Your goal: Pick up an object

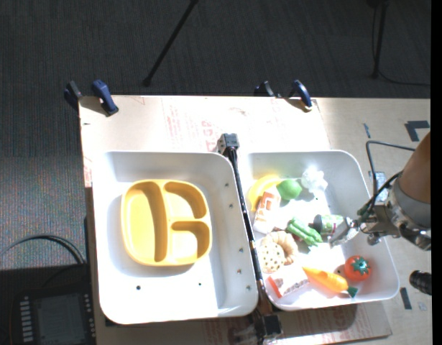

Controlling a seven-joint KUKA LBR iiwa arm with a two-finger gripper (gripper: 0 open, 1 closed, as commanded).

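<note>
— Across the surface (199,121), what sits biggest?

— Two white bins side by side. Left bin (120,171) carries a yellow divided tray (165,221), lying flat near its middle. Right bin (350,165) holds the clutter. Black divider strip (242,207) runs between them, with blue clamps (104,92) at the far edge of the board.

— And your arm?

— Comes in from the right, over the right bin's right wall. Grey wrist, partly out of frame. My end effector (344,230) is low inside the right bin, pointing left toward the middle of the pile.

— Released or clenched?

— Cannot tell. The tip is small and washed out by the light; it sits right against a dark-and-green item (324,223), but I cannot see whether anything lies between the tips.

— Contents, large to small?

— Yellow round piece (261,187) at the far left of the bin, with a white-and-orange packet (266,208) lying on its near side. Round speckled cookie-like thing (272,254) nearer the camera, against the divider. Orange carrot shape (323,279) along the near wall, a white-and-red item (287,284) just left of it. Red tomato (357,267) beside the carrot's right end. Green rounded toy (289,189) next to the yellow piece, white crumpled bit (314,178) just beyond. Green pod-like thing (302,231) mid-bin, just left of my tip.

— Anything lifted?

— All of it appears to rest in the bin.
</note>
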